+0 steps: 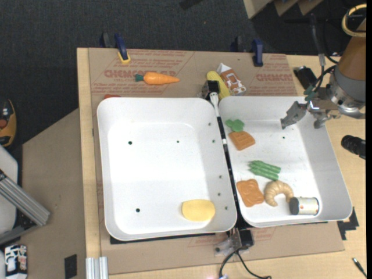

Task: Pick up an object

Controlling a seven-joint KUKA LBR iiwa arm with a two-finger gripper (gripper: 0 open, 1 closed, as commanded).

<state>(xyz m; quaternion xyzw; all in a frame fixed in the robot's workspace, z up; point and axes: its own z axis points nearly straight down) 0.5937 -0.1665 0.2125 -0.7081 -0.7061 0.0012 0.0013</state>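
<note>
White bins side by side on a cardboard-covered bench, the arm over the right one.

The cardboard [174,68] carries the left bin [157,156], which holds a yellow disc [198,210] near its front right corner. The right bin [302,156] holds, from back to front, a green piece [235,124], an orange waffle [242,140] touching it, green beans [265,168], an orange toast [250,192], a croissant [278,190] just beside it and a small can [304,205] lying at the front. The grey arm [349,80] reaches in at the right bin's back right corner; its gripper [306,114] hangs above bare bin floor, fingers spread with nothing between them, well apart from the food. Behind the bins lie a carrot [158,78], a banana [215,81] and a brown carton [232,81].
</note>
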